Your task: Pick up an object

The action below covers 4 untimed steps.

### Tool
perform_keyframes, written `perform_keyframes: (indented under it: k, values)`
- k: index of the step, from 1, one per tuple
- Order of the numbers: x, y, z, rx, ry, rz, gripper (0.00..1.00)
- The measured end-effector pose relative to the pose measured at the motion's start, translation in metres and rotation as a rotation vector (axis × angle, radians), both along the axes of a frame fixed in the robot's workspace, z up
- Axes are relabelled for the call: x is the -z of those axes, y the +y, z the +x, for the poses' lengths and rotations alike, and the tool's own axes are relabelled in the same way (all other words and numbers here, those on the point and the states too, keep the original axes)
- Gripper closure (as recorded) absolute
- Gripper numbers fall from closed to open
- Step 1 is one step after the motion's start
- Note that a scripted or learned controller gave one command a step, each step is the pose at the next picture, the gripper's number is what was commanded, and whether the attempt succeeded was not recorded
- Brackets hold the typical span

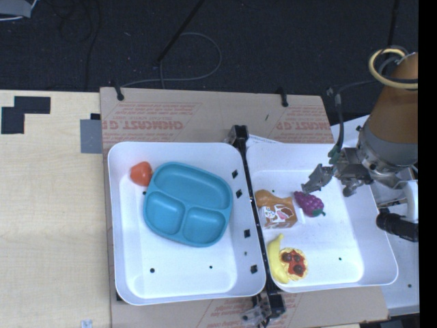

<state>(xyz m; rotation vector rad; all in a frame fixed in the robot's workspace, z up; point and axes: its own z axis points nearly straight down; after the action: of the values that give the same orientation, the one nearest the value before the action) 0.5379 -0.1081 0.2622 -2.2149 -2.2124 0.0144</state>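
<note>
In the camera view nothing is lifted yet, so the whole pick remains; the small purple plastic grape bunch (309, 203) lies in the right-hand white bin (355, 265) beside a brown toy pastry (276, 210); the two-finger gripper (329, 174) hovers just above it, reaching from the right; whether it is clenched or released, I cannot tell.

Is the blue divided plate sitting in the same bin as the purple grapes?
No, the blue plate lies in the left bin beside a red tomato, while the grapes lie in the right bin.
</note>
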Motion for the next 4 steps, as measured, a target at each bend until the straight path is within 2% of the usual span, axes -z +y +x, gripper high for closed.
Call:
perform_keyframes:
  k: [1, 2, 3, 4]
  values:
    - [-0.007, 0.000, 0.002, -0.002, -0.011, -0.001, 0.00]
    - [0.051, 0.010, 0.005, -0.001, -0.006, 0.001, 0.00]
    - [0.109, 0.018, -0.001, -0.002, -0.007, 0.001, 0.00]
    - [0.150, 0.015, -0.004, -0.001, -0.017, 0.005, 0.00]
